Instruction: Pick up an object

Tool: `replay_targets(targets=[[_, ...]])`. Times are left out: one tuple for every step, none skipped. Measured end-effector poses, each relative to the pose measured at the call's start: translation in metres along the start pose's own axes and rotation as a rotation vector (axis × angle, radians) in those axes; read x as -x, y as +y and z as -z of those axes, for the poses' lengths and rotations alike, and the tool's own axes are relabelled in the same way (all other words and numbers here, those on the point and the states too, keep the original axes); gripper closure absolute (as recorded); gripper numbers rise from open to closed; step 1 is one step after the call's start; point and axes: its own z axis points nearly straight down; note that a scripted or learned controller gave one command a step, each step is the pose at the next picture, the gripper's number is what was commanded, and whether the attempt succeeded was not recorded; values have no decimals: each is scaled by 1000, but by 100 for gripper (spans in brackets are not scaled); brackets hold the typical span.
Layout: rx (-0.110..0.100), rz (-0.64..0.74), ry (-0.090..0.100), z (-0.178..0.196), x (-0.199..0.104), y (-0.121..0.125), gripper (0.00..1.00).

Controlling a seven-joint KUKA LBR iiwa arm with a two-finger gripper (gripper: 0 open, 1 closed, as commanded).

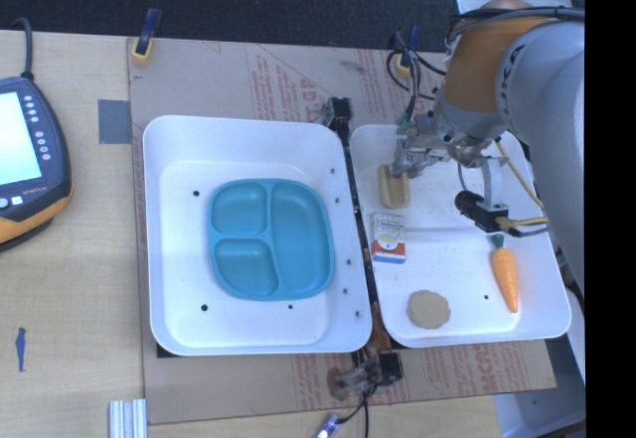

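A: Arm (pixel 517 59) leans in over the right bin (pixel 467 327); left bin (pixel 169 227) holds a blue divided plate (pixel 270 237).

B: Gripper (pixel 402 168)?

A: Right above the tan block (pixel 395 190), far-left in that bin. Fingers, can't tell.

B: Others?

A: Carrot (pixel 506 277), small carton (pixel 389 237), round cookie (pixel 428 309).

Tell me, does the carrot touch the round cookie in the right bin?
Apart. The camera view shows bare white bin floor between the carrot and the cookie.
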Motion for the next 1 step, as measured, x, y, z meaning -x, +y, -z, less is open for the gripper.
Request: replay_targets(targets=[[0, 0, 0, 0, 0, 0, 0]])
